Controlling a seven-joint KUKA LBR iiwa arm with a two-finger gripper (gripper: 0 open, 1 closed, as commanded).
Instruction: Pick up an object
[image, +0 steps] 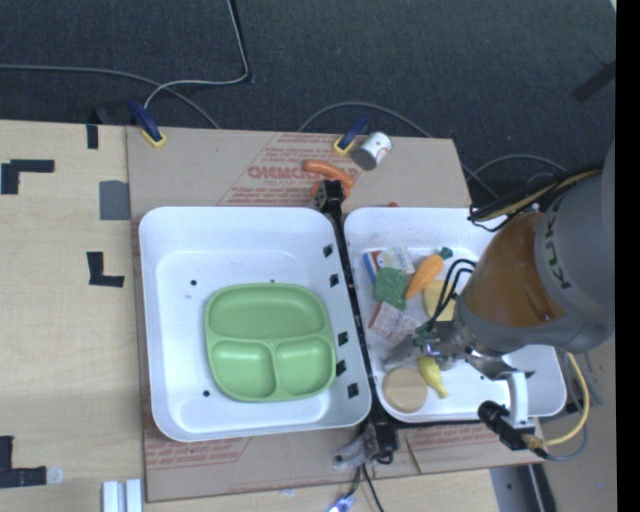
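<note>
My end effector (432, 345) low in right shallow white bin (520, 395).
Open/shut: can't tell; small yellow plastic banana (432, 376) just beside it.

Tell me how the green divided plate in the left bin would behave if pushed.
The green divided plate lies flat and looks like rigid plastic, so it would probably slide, not tip. Its three compartments hold nothing, so it is likely light. The left bin wall would stop it.

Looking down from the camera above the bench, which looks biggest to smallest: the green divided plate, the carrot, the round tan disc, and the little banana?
1. Green divided plate, by far the largest.
2. Round tan disc.
3. Carrot and banana: they look alike in size, and the arm hides part of each, so I won't rank them.
</note>
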